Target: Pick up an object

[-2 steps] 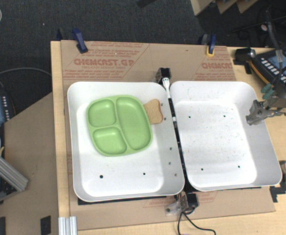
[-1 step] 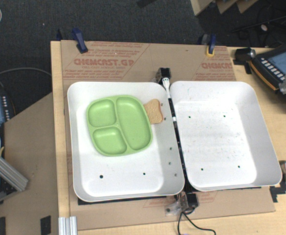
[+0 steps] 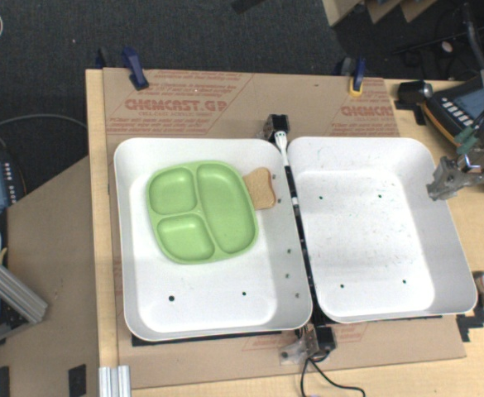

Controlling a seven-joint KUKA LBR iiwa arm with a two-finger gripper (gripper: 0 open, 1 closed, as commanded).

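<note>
A green divided plate [image 3: 202, 212] with three compartments lies in the left bin [image 3: 208, 304]. A tan, toast-like piece [image 3: 260, 188] rests against the plate's right rim, near the divide between the bins. My gripper [image 3: 448, 180] hangs at the right edge of the right bin [image 3: 374, 255], far from both objects. Nothing shows between its tips.
Both bins sit on a cardboard sheet [image 3: 184, 102] clamped to the bench with blue clips [image 3: 134, 66]. A black connector [image 3: 276, 126] sits at the top of the gap between bins. Cables and equipment lie at the right edge and below the bins.
</note>
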